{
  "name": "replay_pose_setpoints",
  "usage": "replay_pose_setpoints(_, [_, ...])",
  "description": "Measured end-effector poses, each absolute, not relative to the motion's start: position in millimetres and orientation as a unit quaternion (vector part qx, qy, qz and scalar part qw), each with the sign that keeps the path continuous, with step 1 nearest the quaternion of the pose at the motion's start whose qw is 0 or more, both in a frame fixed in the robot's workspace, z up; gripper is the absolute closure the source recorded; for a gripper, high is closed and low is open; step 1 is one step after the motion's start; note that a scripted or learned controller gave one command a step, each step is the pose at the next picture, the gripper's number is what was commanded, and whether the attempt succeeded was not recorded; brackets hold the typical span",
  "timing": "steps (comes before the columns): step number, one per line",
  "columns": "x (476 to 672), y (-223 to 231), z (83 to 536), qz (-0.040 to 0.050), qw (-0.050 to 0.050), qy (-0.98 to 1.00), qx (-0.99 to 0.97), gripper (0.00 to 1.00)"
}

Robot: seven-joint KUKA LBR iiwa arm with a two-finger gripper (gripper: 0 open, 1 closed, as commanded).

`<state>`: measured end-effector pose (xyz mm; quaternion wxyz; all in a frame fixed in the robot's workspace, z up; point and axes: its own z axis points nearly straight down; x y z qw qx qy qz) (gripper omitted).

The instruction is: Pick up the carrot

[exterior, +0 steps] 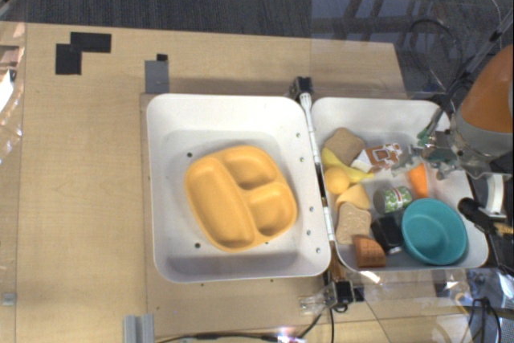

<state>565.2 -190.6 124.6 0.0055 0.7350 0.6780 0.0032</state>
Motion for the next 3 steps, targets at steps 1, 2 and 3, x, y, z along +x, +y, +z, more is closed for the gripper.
replay_pose_setpoints(1, [581.2, -196, 87, 0.0038, 0.003, 0.669, 0.743, 0.00])
replay_pose_setpoints(2, [584.6, -195, 100, 0.0063, 0.007, 0.672, 0.740, 1.00])
replay_pose_setpoints(3, [596.8, -117, 169, 0.0056, 0.003, 0.667, 0.745, 1.00])
